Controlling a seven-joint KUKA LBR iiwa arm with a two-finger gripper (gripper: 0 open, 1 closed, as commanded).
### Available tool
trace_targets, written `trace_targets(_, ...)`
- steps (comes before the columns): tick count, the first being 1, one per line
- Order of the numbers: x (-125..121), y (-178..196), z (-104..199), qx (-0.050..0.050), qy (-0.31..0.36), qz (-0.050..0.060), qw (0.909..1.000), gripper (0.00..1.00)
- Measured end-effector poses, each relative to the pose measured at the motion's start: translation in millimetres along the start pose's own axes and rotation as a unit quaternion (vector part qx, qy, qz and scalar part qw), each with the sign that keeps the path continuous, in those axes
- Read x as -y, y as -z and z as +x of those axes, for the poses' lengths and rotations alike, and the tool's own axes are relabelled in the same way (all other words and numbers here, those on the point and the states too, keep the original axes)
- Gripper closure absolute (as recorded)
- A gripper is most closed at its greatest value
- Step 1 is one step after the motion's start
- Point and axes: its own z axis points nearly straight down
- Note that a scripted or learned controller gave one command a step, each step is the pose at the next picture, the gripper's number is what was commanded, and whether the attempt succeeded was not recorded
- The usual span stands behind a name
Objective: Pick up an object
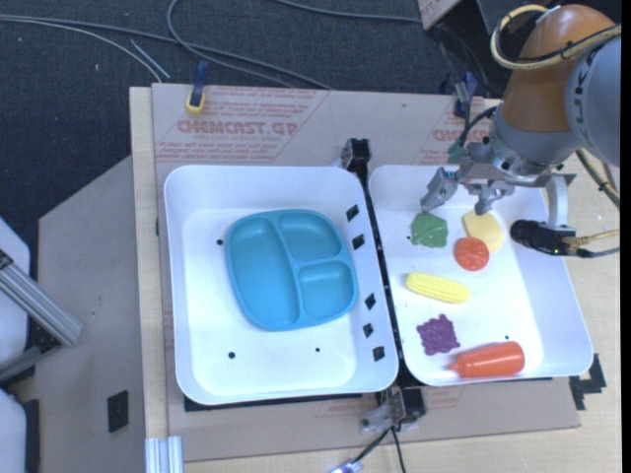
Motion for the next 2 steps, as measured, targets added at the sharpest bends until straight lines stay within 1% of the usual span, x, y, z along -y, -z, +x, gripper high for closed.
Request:
trace_targets(1,-3.2,8.4,0.1,0.001,0.001,-0.007,1.0000,0.00)
trace_targets(2,-8.6,-50.7,7.1,0.000,0.002,-0.005,1.0000,0.00)
